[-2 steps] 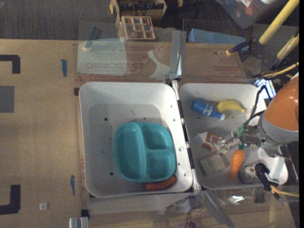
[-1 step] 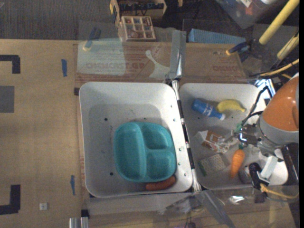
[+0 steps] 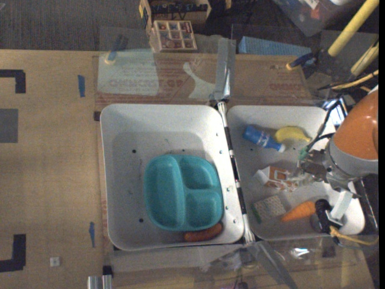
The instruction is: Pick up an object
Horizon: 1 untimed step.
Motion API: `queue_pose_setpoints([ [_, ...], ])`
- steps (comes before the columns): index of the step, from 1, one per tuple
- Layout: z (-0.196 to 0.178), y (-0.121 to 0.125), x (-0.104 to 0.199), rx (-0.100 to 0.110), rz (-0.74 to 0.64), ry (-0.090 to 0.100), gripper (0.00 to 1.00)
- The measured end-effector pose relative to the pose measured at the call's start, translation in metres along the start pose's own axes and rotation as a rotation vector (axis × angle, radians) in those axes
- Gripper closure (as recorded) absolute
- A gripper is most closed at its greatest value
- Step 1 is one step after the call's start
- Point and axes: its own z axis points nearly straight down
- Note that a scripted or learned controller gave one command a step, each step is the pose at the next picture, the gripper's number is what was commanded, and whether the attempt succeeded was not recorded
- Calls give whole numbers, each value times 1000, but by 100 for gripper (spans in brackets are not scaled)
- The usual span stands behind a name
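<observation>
My arm [image 3: 355, 152] — grey casing, broad orange band above wrist — black cables looped alongside it.

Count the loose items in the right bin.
5: a bottle and banana at the back, a carton mid-bin, a sponge and carrot in front. The arm may hide more.

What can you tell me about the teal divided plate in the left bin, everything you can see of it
The teal divided plate looks like smooth moulded plastic, a rounded rectangle with a raised rim and three compartments: one long section on the left, two smaller ones on the right. It lies flat and right side up on the floor of the left bin, toward its front right. A reddish sausage-shaped item lies along its front edge, seemingly touching it.
</observation>
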Motion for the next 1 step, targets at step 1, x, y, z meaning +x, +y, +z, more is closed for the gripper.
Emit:
queue_pose_setpoints([
  [1, 1, -1, -1, 3, 1, -1, 0],
])
